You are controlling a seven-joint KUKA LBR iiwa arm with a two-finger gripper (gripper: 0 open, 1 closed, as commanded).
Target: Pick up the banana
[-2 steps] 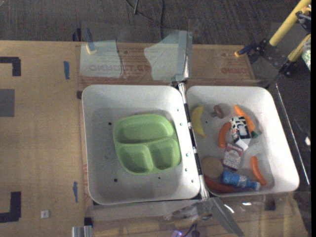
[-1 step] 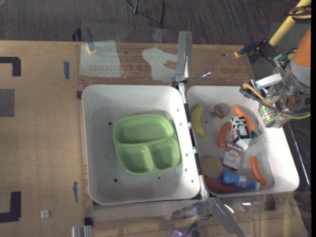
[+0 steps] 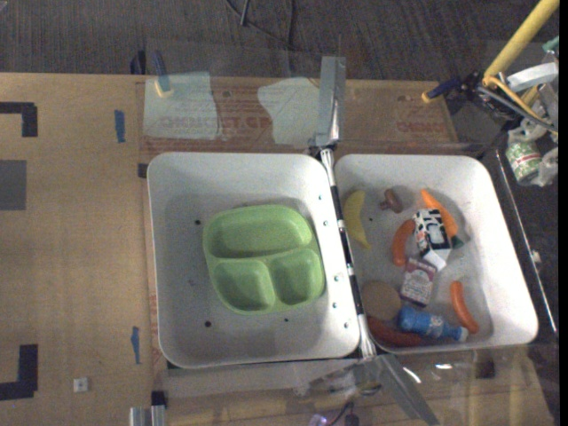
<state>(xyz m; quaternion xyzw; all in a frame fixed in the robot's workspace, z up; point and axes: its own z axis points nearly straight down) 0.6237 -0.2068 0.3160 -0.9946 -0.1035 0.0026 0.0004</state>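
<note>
green tray [image 3: 264, 257] in left bin [image 3: 169, 238] | blue bottle [image 3: 429, 323] (lying flat) in right bin [image 3: 506, 264]

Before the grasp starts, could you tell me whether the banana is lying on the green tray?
No, the banana lies in the right bin, by its left wall, while the green tray sits in the left bin.

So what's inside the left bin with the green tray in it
The left bin holds a green divided tray, its three compartments bare. The bin floor beneath the tray is covered, so anything under it cannot be seen.

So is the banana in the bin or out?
In. The banana lies flat in the right bin, by its left wall.
</note>
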